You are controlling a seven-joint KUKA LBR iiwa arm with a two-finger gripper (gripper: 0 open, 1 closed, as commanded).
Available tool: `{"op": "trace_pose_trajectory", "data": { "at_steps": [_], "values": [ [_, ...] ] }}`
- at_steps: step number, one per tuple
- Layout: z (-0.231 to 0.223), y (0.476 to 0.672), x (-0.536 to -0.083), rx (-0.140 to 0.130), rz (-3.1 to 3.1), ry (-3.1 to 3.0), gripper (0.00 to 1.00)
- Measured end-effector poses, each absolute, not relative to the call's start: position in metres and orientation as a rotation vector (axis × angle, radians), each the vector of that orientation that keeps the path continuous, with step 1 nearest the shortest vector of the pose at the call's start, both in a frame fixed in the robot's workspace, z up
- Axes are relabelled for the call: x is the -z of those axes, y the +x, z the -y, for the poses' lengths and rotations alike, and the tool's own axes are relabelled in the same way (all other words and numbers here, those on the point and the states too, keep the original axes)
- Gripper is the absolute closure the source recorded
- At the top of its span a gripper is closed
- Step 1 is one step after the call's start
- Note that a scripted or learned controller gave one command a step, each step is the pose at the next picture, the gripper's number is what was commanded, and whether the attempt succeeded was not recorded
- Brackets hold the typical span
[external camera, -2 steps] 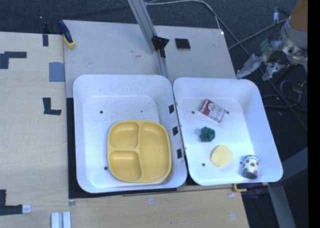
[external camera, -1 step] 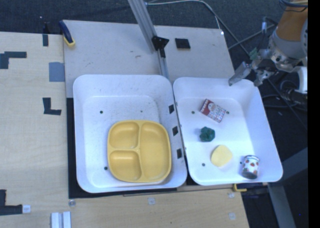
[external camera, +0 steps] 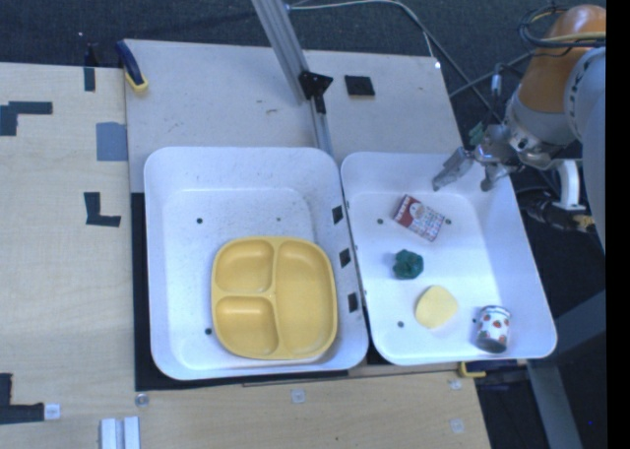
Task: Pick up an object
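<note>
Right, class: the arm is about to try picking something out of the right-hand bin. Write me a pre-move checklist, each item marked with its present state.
1. Gripper open and holding nothing: ok, its two fingers are spread with only air between them.
2. Gripper over the right bin: ok, at its far edge.
3. Nearest target, the red and white packet, unobstructed: ok, it lies apart from the other things.
4. Green object and yellow object separate: ok, a gap shows between them.
5. Small figure graspable: cannot tell, it sits close to the corner wall.

Right bin [external camera: 512, 240]: my near-edge strip bare. Red packet [external camera: 420, 218], green lump [external camera: 409, 263], yellow piece [external camera: 436, 306], figure [external camera: 492, 328] spaced apart; gaps between passable.
</note>
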State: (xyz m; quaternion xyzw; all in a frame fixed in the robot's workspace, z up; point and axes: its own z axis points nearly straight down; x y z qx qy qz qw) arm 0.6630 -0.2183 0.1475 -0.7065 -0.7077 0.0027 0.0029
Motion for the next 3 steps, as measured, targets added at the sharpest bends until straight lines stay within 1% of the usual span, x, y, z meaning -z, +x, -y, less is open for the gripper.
{"op": "trace_pose_trajectory", "data": {
  "at_steps": [1, 2, 3],
  "values": [
    [0.211, 0.666, -0.1, -0.006, 2.221, -2.217, 0.0],
    [0.211, 0.667, -0.114, -0.005, 2.227, -2.219, 1.0],
    [0.22, 0.666, -0.163, 0.003, 2.226, -2.223, 1.0]
  ]
}}
